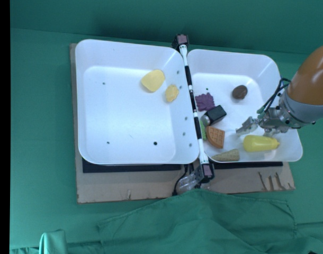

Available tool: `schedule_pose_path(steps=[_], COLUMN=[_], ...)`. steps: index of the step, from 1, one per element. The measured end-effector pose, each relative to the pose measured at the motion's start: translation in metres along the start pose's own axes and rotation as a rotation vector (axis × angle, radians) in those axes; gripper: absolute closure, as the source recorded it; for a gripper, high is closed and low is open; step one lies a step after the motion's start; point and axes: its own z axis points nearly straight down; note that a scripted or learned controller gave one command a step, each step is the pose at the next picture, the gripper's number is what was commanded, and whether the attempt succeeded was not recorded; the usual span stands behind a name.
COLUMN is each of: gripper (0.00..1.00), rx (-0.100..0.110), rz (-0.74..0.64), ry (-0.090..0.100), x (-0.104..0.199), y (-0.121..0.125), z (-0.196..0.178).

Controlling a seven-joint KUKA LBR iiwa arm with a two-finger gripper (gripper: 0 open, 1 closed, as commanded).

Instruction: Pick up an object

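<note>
Yellow pepper [260,143] lies near the front edge of the right bin [267,65], just beside the claw [247,126], whose fingers look spread and hold nothing. Since it is nearest, it seems the likeliest pick. Farther left lie a waffle [215,136], a black block [216,114] and a purple piece [205,101]. No readable writing shows anywhere.

Two bins sit side by side: the left bin [98,136] holds two pieces [152,80] [172,93]; the right bin [267,67] holds six items, gripper [247,127] above.
</note>
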Motion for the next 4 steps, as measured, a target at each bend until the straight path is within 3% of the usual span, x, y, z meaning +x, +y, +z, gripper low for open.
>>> schedule_pose_path(steps=[1, 2, 3, 4], gripper=[0.00, 1.00, 1.00, 1.00], rx=[-0.007, -0.021, -0.006, -0.010], rz=[-0.002, 0.003, -0.003, -0.003], ry=[-0.001, -0.009, -0.003, -0.004], x=[-0.002, -0.005, -0.005, -0.002], y=[0.003, 0.005, 0.008, 0.003], z=[0.003, -0.011, -0.055, -0.117])
